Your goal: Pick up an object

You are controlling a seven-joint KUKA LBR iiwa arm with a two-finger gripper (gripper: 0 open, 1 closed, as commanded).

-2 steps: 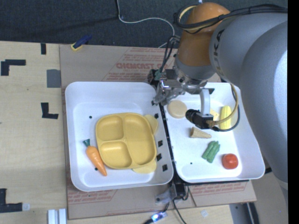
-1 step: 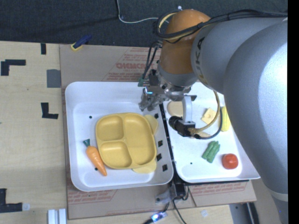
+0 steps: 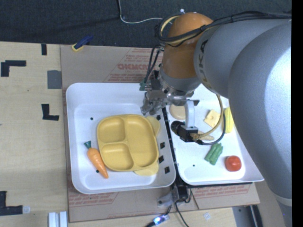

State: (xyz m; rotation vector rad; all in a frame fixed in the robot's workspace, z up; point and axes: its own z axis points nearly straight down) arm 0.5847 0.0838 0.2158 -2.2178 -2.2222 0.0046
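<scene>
My gripper (image 3: 150, 106) hangs below the orange wrist band at the far right corner of the left bin (image 3: 78, 126), just above the top right edge of a yellow divided plate (image 3: 127, 142). An orange carrot (image 3: 97, 161) with a green top lies left of the plate. In the right bin (image 3: 236, 176) lie a red tomato (image 3: 233, 163), a green pickle-like piece (image 3: 214, 153), a yellow cheese wedge (image 3: 212, 118), a yellow stick (image 3: 228, 119) and a beige round piece (image 3: 178, 111), partly hidden by the wrist.
A black cable loop (image 3: 189, 132) hangs from the wrist over the right bin's left side. The big grey arm covers the right bin's far right part. A thin pale yellow piece (image 3: 146, 171) pokes out under the plate's near edge. The bins' shared wall (image 3: 168, 145) runs under the gripper.
</scene>
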